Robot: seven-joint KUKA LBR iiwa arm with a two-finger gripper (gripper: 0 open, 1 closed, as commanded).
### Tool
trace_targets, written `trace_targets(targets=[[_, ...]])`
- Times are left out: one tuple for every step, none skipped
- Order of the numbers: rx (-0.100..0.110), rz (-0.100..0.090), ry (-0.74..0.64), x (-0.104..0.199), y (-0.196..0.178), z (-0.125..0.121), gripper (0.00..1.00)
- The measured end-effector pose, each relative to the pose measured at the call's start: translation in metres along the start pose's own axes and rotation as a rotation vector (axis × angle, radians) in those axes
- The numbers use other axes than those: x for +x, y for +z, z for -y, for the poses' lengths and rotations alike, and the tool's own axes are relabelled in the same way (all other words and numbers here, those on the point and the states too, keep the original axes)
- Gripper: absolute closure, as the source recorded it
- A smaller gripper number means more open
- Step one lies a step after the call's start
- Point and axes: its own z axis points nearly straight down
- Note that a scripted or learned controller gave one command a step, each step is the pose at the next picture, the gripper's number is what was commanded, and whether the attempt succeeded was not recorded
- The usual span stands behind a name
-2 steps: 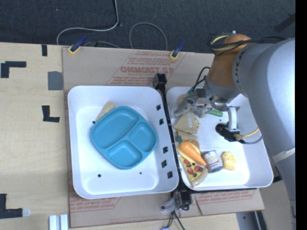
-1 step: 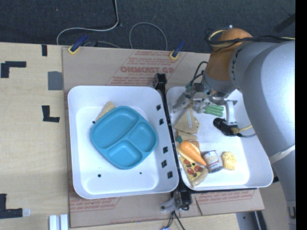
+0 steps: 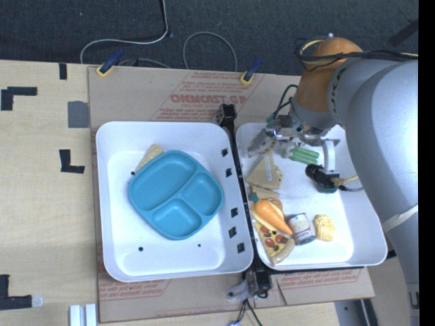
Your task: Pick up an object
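My gripper (image 3: 270,140) hangs over the back left part of the right bin (image 3: 363,233), below the orange wrist band. A tan bread-like wedge (image 3: 265,174) lies just in front of it. A green piece (image 3: 304,156) lies to its right, partly under the wrist. Toward the front of the same bin are an orange carrot (image 3: 270,214), a pizza slice (image 3: 275,242), a small can (image 3: 301,227) and a yellow corn cob (image 3: 324,227). I see nothing held in the gripper.
The left bin (image 3: 112,182) holds a blue divided plate (image 3: 177,193) with a tan item (image 3: 148,157) poking out from under its back left edge. A black divider (image 3: 234,182) runs between the bins. The grey arm covers the right side.
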Motion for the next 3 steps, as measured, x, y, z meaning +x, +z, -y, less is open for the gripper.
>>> trace_targets(targets=[[-0.003, 0.003, 0.002, 0.007, -0.001, 0.055, 0.0], [0.005, 0.003, -0.003, 0.015, 0.0, 0.001, 0.0], [-0.002, 0.002, 0.001, 0.007, -0.001, 0.026, 0.0]])
